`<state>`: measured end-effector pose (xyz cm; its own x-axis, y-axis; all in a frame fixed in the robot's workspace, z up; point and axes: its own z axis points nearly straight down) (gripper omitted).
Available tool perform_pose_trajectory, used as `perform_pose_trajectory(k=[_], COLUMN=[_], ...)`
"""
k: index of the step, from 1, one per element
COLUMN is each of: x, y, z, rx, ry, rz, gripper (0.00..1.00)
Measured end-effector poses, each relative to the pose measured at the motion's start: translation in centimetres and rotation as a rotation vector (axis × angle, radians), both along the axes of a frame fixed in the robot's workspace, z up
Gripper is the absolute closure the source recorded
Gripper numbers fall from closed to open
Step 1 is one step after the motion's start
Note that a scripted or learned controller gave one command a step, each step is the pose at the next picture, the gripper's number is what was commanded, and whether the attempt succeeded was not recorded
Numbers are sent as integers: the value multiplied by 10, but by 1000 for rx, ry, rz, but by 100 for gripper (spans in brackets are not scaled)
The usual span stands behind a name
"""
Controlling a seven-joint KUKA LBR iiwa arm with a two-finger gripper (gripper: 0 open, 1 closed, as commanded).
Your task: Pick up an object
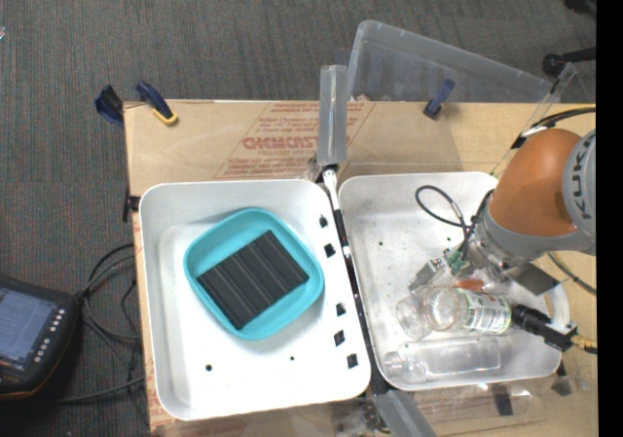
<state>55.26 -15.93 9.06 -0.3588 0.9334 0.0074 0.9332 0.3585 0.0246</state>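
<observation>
Whether the jaws (465,272) are parted or closed cannot be told — the orange-banded wrist hangs over them, low in the right bin (389,221), and they vanish into the clutter under it. Directly beneath and just beside them lies a clear bottle with a green-and-white label (465,311), on its side, its neck toward the bin's middle. Touching it on the near side is a second clear bottle (443,361), unlabelled, lying along the bin's front wall. A loop of black cable (438,200) rests farther back on the bin floor.

Either bottle looks a fair target. Both seem empty, thin plastic: light, smooth and slippery, apt to roll or squirt away if pinched off-centre, and likely to dent under a hard squeeze. The safest hold is probably across the middle of the body, jaws square to its long axis; the labelled one may give a little more grip.

In the left bin (161,367) sits a teal tray (214,245) carrying a dark ribbed block (253,277) — well apart from the arm. Both bins rest on the table (195,133).
</observation>
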Motion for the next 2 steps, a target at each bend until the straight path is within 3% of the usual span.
perform_pose_trajectory(k=[1,2], x=[21,20], y=[-46,-48], z=[10,-4], rx=[-12,-12], ry=[14,15], rz=[-26,39], gripper=[0,0])
